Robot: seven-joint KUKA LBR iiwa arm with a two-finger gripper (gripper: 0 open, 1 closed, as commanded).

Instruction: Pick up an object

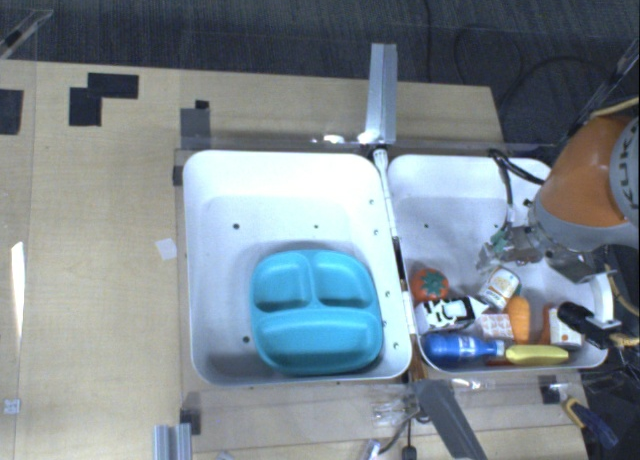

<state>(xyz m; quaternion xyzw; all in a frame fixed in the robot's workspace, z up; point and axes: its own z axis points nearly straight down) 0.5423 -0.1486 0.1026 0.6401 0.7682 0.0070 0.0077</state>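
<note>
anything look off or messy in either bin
Nothing looks spilled or broken. The right bin has its items heaped in the near corner: a blue bottle, a yellow banana and a carrot. The blue tray lies flat in the left bin.

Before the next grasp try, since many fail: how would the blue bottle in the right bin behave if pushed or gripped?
The blue bottle lies on its side, so a sideways push would probably roll it. Its round, glossy-looking body may slip in a pinch. The yellow banana beside it and the bin wall close by would likely stop it soon.
</note>
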